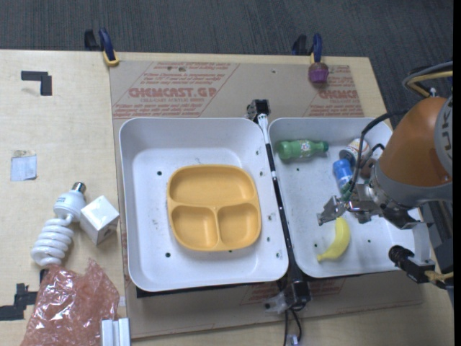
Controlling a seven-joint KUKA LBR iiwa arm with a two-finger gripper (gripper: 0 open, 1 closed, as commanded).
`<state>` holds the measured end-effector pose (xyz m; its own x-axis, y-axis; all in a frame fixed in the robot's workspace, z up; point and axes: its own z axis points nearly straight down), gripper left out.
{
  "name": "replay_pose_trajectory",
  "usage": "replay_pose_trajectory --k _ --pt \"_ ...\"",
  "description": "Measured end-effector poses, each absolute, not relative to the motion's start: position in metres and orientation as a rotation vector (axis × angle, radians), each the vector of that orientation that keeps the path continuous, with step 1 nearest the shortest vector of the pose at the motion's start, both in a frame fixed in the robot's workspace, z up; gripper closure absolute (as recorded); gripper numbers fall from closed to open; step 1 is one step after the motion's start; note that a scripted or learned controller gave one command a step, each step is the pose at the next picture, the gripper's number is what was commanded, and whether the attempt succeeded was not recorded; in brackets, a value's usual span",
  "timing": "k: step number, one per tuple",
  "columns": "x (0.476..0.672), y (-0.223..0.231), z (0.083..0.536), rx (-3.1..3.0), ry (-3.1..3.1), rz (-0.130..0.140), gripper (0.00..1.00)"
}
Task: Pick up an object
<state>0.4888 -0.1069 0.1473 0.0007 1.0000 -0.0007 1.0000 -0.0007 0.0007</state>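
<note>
Floor: dark grey carpet (216,9), ribbed texture, along top edge beyond desk.
Desk: pale wood-look top (57,128); brown board (180,85) w/ red print lies on it, held by blue-handled clamps (108,47) at its far edge.
Left bin: white, shallow, rounded corners (144,193), well left of jaws; holds yellow 3-compartment plastic tray (214,207), smooth, glossy.
Right bin: white (302,186), same shape, touching left bin along a centre seam; jaws hang over it.
Arm: grey w/ orange band (414,146), enters from right.
Jaws: metal, grey (338,209); can't tell if open or closed; nothing seen between them.
Banana: yellow, curved (336,242), in right bin, just below/near side of jaws, close to tips.
Green bottle: plastic, lying on side (302,148), beyond jaws, toward bin's far wall.
Blue item: small, shiny (343,173), just beyond jaws, beside the wrist.
Off-bin, far left of jaws: white spiral bulb (57,229), white cube-ish box (99,219) touching it, crinkly pinkish clear bag (68,305).
Purple item: small, roundish (318,72), on board under far right clamp.
</note>
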Motion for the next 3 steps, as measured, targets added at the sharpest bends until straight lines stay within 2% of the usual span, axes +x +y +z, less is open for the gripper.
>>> replay_pose_trajectory --k 1,2,3 --pt "0.477 -0.105 0.092 2.224 2.22 0.0 0.0" --pt "0.478 -0.105 0.102 2.225 2.217 0.001 1.0" --pt "0.478 -0.039 0.192 2.22 2.221 0.001 1.0"
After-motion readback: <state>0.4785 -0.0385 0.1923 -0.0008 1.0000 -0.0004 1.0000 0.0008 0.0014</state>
